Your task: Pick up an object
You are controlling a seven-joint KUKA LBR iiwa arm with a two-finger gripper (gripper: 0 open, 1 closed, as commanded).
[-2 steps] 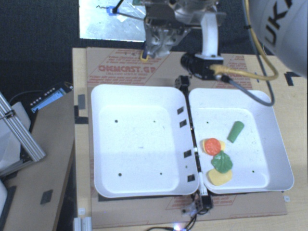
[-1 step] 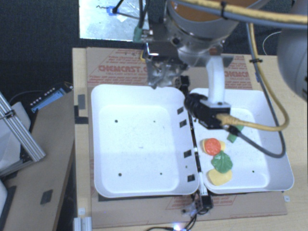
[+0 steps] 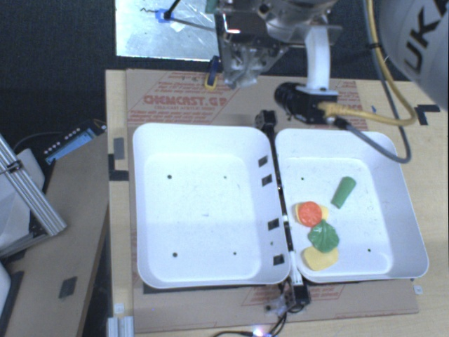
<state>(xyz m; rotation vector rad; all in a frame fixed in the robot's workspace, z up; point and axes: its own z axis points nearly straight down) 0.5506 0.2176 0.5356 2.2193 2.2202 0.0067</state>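
I have the claw (image 3: 237, 72) high above the bench behind the bins, its grip unreadable; next it must descend toward the green piece (image 3: 343, 192) in the right bin (image 3: 400, 188)

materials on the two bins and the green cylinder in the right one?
Left bin and right bin: look like thin moulded plastic, white, smooth with a slight sheen; rounded corners and soft lip suggest it. Green cylinder: matte, evenly coloured, no glare; probably plastic or foam, can't tell which. Both bins sit on a printed cardboard sheet, brown and dull.
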